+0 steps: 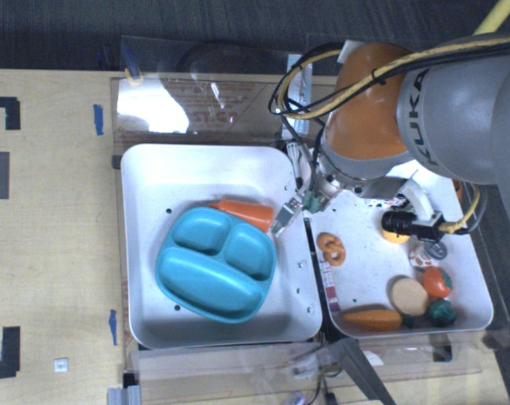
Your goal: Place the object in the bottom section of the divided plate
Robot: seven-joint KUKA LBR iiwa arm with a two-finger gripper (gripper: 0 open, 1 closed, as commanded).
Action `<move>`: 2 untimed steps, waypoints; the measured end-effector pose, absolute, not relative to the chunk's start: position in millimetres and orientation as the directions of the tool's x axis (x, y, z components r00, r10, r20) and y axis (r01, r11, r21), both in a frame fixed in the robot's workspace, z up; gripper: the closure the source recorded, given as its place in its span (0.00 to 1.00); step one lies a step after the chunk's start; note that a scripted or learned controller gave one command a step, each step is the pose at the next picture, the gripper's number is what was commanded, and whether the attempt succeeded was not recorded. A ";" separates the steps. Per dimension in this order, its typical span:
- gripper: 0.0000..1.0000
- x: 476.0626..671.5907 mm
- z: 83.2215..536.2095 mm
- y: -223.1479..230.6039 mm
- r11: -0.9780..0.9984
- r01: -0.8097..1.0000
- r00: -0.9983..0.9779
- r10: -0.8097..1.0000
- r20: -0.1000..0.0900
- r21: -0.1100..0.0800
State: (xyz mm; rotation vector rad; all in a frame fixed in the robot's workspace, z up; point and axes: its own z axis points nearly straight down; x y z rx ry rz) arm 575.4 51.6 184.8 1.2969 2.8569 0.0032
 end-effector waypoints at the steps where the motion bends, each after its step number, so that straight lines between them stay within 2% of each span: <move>1: 0.00 575.4 184.8 51.6 0.658 0.753 -0.658 0.753 -0.003 0.004; 2: 0.00 575.4 184.8 51.6 0.658 0.753 -0.658 0.753 -0.003 0.003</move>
